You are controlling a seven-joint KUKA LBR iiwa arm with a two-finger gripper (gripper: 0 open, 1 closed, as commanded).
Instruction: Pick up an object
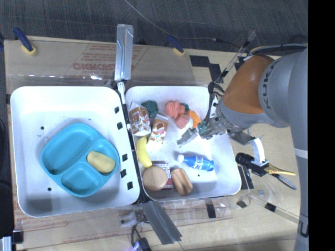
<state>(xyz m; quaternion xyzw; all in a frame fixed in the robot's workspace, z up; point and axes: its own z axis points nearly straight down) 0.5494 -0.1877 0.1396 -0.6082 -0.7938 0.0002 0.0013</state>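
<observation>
White right bin (pixel 222 184) on counter, full of toys | pincer (pixel 194 134) hanging low over bin middle, grip hard to tell | blue-and-white bottle (pixel 196 162) just near of pincer, flat on its side | long way left-right, white cap pointing left | likely next pick
</observation>
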